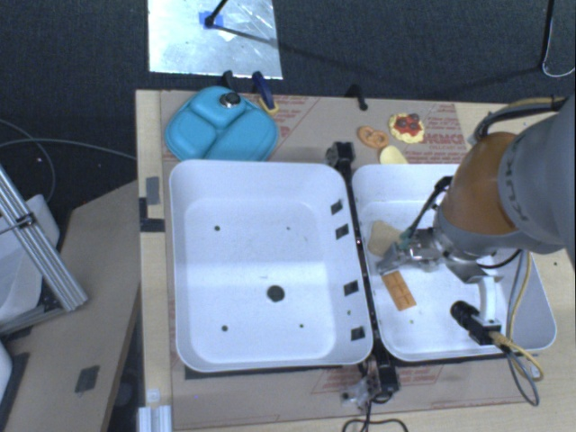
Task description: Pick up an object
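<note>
bench: cardboard top | floor: dark carpet | gripper: low in right bin, grasp unclear

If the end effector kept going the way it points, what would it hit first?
Probably the floor of the right bin, between the tan block and the orange bar; depth is unclear.

The arm was a thick, rounded tube with a smooth grey shell, matt and faintly shaded towards its edges. Above the wrist ran a broad orange band, duller and browner where it lay in shadow. Below the band sat a grey collar of the same finish. A thin black cable ran along the outside of the wrist to the jaws, which were of bare silvery metal with angular edges.
</note>
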{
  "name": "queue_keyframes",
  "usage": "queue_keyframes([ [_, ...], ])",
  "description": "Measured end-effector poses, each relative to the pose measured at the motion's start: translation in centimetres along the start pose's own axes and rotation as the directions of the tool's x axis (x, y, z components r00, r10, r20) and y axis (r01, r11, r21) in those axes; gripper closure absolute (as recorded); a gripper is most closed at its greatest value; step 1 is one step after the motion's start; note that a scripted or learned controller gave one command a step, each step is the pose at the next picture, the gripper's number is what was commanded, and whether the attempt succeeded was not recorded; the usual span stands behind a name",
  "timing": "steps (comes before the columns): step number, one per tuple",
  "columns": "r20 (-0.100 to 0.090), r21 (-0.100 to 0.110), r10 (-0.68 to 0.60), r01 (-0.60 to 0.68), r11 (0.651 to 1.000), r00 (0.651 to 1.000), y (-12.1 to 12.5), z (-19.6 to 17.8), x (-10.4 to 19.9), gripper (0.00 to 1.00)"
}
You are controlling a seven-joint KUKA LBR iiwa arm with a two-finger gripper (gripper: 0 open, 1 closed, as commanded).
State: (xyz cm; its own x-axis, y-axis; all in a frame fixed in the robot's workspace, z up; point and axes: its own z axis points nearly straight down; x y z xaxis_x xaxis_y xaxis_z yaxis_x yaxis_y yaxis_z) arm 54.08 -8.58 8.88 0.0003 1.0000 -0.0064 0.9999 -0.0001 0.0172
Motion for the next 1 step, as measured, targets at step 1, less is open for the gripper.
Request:
queue_keyframes([
  [1, -0.002, -0.002, -0.002, 0.002, 1.0, 1.0, -2.21, -0.06, -0.12, 0.0],
])
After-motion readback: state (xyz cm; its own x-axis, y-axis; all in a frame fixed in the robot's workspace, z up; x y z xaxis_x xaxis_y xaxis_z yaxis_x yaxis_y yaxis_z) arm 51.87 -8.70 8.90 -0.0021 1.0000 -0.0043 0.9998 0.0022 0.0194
